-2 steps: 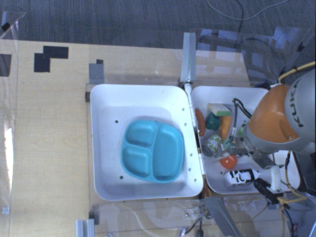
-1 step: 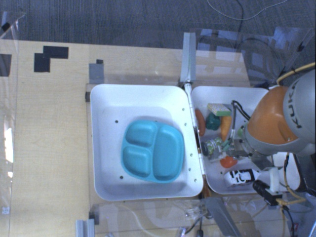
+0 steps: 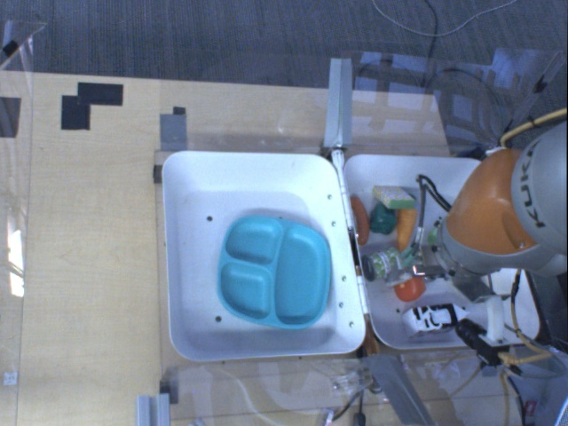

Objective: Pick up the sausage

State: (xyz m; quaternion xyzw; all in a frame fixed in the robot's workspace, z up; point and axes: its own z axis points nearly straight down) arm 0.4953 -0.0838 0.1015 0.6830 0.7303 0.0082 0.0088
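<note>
The sausage (image 3: 358,219) is a reddish-brown stick lying lengthwise against the left wall of the right bin (image 3: 387,337). My gripper (image 3: 421,266) hangs low over the middle of that bin, to the right of and nearer than the sausage. It is just above a clear bottle (image 3: 385,262) and a red tomato (image 3: 409,288). Nothing shows it touching the sausage. The orange band (image 3: 484,209) and grey wrist hide the bin's right part.
Near the sausage lie a green item (image 3: 383,219), an orange carrot (image 3: 405,229) and a pale packet (image 3: 393,195). A black-and-white object (image 3: 433,318) sits at the bin's front. The left bin (image 3: 191,238) holds a blue divided plate (image 3: 275,271).
</note>
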